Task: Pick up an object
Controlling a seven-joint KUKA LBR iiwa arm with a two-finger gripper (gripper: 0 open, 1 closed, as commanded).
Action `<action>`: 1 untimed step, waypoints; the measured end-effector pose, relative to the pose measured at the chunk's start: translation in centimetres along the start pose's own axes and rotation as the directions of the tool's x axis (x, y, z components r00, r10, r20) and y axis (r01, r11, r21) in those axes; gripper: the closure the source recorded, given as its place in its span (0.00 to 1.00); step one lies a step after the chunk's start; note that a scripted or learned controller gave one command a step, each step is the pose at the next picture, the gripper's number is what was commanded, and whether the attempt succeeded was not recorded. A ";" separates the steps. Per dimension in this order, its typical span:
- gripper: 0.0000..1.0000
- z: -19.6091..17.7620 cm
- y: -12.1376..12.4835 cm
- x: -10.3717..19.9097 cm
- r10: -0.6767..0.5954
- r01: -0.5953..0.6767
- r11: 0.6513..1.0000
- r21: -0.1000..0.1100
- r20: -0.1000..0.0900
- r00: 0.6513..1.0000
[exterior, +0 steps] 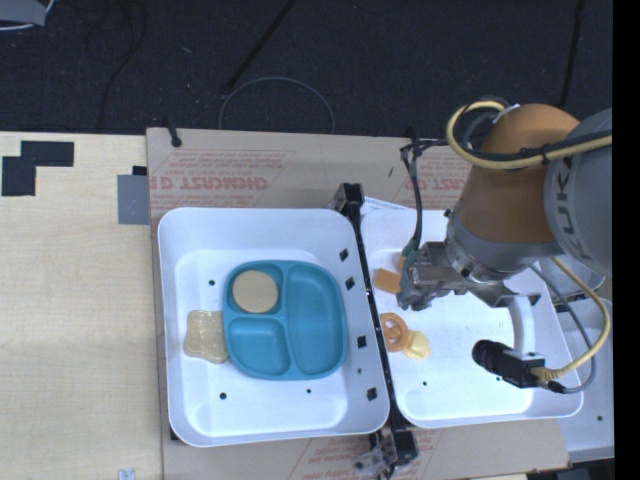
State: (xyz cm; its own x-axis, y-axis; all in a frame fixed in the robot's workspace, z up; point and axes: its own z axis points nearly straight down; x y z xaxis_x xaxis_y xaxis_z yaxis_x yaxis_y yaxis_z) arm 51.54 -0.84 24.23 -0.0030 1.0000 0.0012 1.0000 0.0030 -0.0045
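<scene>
I saw the gripper (415,290) low in the right bin (470,403), just above the pretzel (393,332); couldn't tell its grip state.

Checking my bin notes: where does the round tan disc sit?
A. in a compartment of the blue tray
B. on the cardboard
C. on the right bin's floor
A: the disc lies in the blue tray's upper-left compartment, in the left bin.
</scene>
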 end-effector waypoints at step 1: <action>1.00 -0.5 2.2 4.7 -0.001 0.001 1.000 -0.002 0.000 1.000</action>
State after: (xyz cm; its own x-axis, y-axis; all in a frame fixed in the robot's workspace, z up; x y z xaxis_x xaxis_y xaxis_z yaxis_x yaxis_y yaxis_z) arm 53.73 3.83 24.74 -0.0042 1.0000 0.0014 1.0000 0.0042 -0.0021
